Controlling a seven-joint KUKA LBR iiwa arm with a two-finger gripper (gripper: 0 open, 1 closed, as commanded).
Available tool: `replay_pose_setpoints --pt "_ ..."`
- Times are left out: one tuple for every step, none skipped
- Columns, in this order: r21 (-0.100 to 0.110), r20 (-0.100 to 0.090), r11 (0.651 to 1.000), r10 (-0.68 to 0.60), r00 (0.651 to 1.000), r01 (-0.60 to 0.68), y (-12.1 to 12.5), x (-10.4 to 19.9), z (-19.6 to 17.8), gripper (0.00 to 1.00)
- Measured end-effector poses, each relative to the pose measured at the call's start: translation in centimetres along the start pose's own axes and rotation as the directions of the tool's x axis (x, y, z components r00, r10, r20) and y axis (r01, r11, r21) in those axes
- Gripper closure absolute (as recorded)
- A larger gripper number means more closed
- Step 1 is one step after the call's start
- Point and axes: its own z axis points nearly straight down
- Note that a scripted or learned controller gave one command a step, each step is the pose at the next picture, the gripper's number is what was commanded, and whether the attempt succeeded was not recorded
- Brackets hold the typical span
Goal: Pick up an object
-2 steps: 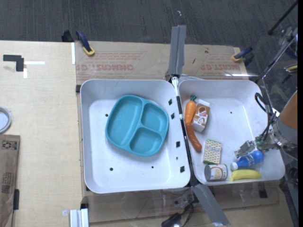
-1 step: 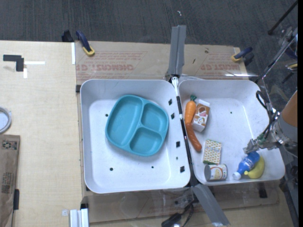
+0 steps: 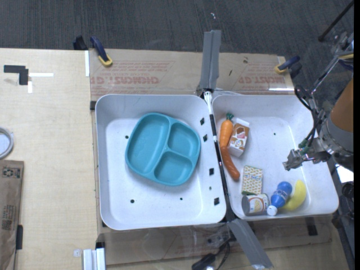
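Note:
My gripper [image 3: 294, 160] hangs over the right side of the right bin [image 3: 270, 114], above and a little right of the blue bottle [image 3: 280, 196] and yellow banana [image 3: 297, 194]. Nothing shows between its small dark fingers. Along the bin's left wall lie a carrot [image 3: 225, 131] and an orange sausage [image 3: 230, 166]. A small juice carton [image 3: 239, 138] lies beside the carrot. A patterned cracker packet [image 3: 252, 179] and a tin can [image 3: 256, 203] sit near the front.
The left bin [image 3: 112, 167] holds a teal divided plate [image 3: 163, 149]. A grey divider post [image 3: 211, 55] stands between the bins at the back. Clamps sit on the cardboard behind. A tape roll [image 3: 4, 144] lies on the bench at far left.

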Motion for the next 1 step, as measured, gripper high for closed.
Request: replay_pose_setpoints --pt "0.001 0.000 1.000 -0.001 1.000 0.001 -0.02 -0.01 0.01 0.00"
